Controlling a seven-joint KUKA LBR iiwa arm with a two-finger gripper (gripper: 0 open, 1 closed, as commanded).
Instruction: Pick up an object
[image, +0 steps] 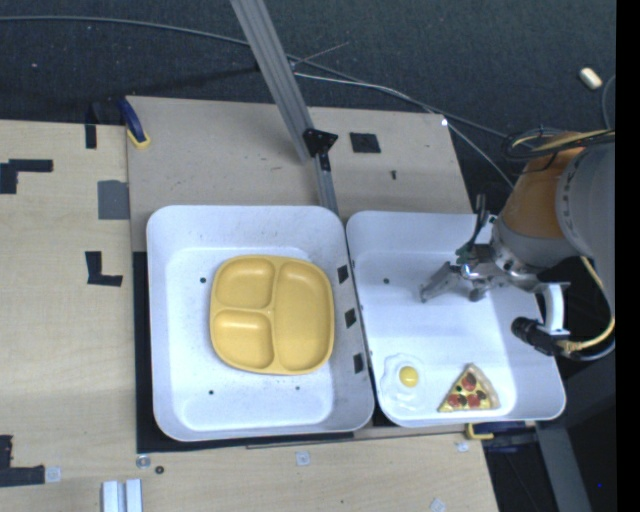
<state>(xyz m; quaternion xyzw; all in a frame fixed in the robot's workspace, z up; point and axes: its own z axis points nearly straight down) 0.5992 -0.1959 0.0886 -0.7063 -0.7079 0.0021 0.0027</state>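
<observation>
A yellow three-compartment plate (272, 314) lies in the left bin (170, 300). In the right bin (400, 240), a toy fried egg (404, 378) and a toy pizza slice (470, 391) rest near the front edge. My gripper (432, 291) hangs over the upper middle of the right bin, pointing left, well behind the egg and pizza. Its fingers are spread apart with nothing between them.
The grey arm with its orange band (535, 205) comes in over the right bin's right rim. A metal pole (285, 80) slants across the bench behind the bins. Cables trail at the back right.
</observation>
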